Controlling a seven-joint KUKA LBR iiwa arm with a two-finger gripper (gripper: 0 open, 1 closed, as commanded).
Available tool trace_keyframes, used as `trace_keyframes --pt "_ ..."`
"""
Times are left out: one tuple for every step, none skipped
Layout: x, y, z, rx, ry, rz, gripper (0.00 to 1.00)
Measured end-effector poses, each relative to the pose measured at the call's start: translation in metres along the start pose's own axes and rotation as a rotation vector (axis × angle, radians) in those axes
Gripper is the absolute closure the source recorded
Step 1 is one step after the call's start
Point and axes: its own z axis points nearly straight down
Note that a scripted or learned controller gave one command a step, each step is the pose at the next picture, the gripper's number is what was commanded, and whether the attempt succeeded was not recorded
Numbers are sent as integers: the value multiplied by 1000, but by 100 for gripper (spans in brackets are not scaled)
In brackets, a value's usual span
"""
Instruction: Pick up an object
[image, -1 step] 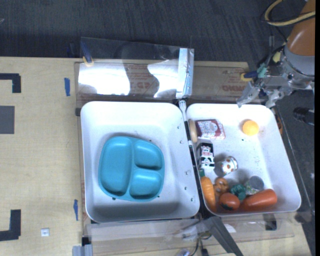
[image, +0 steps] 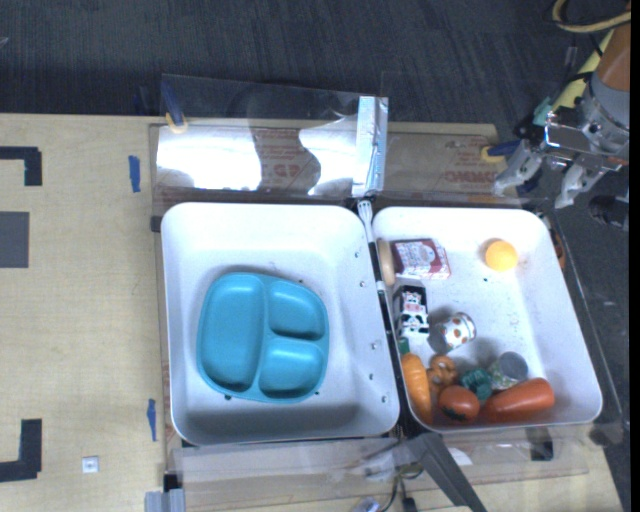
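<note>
Two shallow white bins sit side by side on a pale bench, seen from above. Along the near edge of the right bin (image: 575, 320) lies a huddle of toy food: an orange carrot (image: 415, 385), a red tomato (image: 459, 402), a long red pepper (image: 520, 397) and a small teal piece (image: 478, 381), all touching or nearly so. Farther in are a patterned ball (image: 456, 330), a black-and-white carton (image: 412, 310) against the left wall, a red-and-white packet (image: 419, 258) and, alone near the far right corner, a yellow ball (image: 500, 254). The left bin (image: 190, 240) holds a blue divided plate (image: 264, 335). Beyond the right bin's far right corner hovers the gripper (image: 545, 172) (fingers spread, nothing between them).
</note>
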Motion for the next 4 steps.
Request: trace_keyframes --pt "-42 -1 136 13 1 -15 0" --pt "-39 18 199 3 11 -14 0" --pt "-44 19 191 3 3 -12 100" --pt "16 11 103 -7 2 -87 100"
